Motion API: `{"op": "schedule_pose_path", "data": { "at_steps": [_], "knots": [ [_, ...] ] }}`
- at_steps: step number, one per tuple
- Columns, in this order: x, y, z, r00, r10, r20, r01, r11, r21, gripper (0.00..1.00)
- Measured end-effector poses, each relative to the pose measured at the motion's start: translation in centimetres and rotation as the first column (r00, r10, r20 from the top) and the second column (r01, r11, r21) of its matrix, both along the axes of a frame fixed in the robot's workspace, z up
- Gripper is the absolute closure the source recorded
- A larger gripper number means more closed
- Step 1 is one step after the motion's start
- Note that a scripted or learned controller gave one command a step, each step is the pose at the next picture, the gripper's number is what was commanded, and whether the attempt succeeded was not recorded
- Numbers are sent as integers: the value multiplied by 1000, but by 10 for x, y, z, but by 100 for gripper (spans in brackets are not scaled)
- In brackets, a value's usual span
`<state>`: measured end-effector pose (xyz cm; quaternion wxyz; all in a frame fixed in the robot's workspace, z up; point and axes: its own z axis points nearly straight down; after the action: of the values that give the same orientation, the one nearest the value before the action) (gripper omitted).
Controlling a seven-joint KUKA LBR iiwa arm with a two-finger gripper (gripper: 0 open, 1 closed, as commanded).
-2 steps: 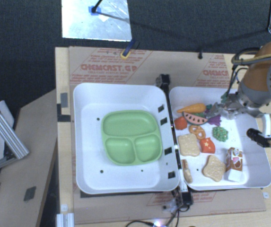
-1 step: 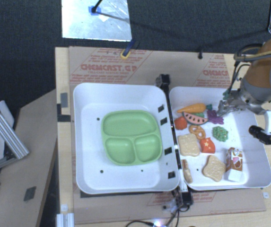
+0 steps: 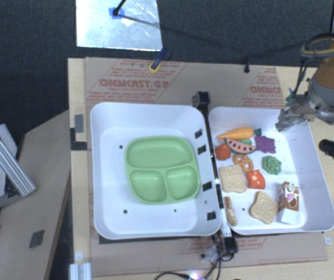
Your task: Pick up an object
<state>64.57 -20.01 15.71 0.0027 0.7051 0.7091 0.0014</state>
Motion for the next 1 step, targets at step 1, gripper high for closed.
{"op": "schedule_pose_path", "data": {
  "at_steps": [1],
  "knots": [
    [-9,-1,53,1000,-4,-1,4,1000,0,100]
  ]
}}
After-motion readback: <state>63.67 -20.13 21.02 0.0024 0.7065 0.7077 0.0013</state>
